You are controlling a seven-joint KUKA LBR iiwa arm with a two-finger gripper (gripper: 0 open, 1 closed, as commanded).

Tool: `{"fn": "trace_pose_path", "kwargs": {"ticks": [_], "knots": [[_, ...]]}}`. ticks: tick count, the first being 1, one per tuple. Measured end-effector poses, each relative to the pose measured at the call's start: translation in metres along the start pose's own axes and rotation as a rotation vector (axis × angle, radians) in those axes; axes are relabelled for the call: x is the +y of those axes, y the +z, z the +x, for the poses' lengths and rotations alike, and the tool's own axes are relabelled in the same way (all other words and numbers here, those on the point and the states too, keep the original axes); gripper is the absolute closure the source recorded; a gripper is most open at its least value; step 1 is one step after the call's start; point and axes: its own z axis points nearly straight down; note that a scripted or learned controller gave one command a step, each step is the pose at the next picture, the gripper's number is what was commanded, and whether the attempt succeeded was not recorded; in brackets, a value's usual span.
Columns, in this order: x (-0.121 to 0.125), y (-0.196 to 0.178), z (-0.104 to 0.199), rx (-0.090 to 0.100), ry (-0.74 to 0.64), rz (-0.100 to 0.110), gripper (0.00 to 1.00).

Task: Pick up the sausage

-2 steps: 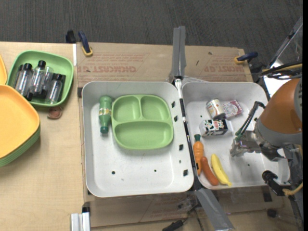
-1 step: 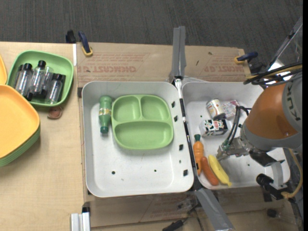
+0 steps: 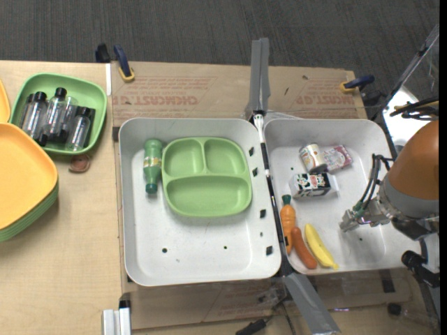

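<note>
The sausage (image 3: 303, 249), reddish-brown and short, lies near the front edge of the right bin (image 3: 363, 132), between an orange carrot (image 3: 288, 216) and a yellow banana (image 3: 320, 247). My gripper (image 3: 355, 220) hangs low over the right part of that bin, to the right of the banana and well apart from the sausage. Nothing shows in its grasp. The arm's orange band (image 3: 421, 162) rises behind it at the right edge.
In the right bin, behind the sausage, are a black-and-white carton (image 3: 312, 183), a small can (image 3: 309, 155) and a pink packet (image 3: 337, 158). The left bin (image 3: 188, 260) holds a green divided plate (image 3: 207, 175) and a green bottle (image 3: 151, 165). A green tray of bottles (image 3: 59, 112) and yellow plates (image 3: 22, 183) sit far left.
</note>
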Motion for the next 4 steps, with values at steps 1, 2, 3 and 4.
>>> {"fn": "trace_pose_path", "kwargs": {"ticks": [1,2,3,4], "knots": [[0.01,0.0,0.067,0.002,0.093,0.003,1.0],[0.004,0.0,0.004,-0.001,0.187,0.001,1.0],[0.009,0.001,0.065,0.002,0.306,0.004,1.0],[0.019,0.0,0.007,0.0,0.383,0.002,1.0]]}}
